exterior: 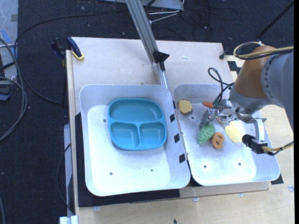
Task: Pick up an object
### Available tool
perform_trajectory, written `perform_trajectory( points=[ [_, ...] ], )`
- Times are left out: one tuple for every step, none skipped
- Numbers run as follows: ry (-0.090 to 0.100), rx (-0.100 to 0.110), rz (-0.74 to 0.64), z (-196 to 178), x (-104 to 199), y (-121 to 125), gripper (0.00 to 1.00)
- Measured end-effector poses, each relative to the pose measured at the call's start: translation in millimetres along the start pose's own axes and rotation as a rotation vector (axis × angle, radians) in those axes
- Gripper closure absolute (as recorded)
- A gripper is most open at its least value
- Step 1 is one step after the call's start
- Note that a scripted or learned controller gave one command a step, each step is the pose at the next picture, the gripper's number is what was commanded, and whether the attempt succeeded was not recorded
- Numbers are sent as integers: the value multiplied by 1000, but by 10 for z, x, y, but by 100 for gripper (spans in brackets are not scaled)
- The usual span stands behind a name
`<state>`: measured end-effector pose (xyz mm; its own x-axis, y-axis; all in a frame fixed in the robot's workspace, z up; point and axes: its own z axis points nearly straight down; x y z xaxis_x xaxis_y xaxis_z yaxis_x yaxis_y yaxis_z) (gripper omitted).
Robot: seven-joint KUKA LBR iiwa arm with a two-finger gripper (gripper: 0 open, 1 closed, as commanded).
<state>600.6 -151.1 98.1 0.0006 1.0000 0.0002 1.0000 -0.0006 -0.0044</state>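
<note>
In the camera view the arm (261, 80) comes in from the right edge, its grey body and orange band bulking over the far right corner of the right bin (261, 174). From the band the wrist bends down and toward the left, so that the gripper (209, 119) sits low over the middle of that bin, its metal parts angled down at the bin floor. Black cable loops over the wrist, and a small black fitting hangs off the arm's near side, just above the bin's right rim.

Whether the gripper is open or closed cannot be told here: the tip is a small tangle of metal seen against the toys, and nothing can be seen clearly held by it.

The things to pick lie close around the gripper. A green leafy toy (206, 134) lies directly below the tip, touching or nearly touching it. Just right of that toy is a small brown ring (217, 141), and further right, under the wrist, a pale yellow piece (234, 131). A small orange-red piece (208, 105) shows just above the tip. A yellow-brown lump (185, 107) lies to the gripper's left, near the bin's left wall.

Well to the left of the gripper, the left bin (96, 171) holds a blue divided tray (138, 124).
</note>
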Motion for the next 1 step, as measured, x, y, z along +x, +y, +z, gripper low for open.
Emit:
perform_trajectory(
  points=[
    [-1,-6,0,-137,-4,16,100]
  ],
)
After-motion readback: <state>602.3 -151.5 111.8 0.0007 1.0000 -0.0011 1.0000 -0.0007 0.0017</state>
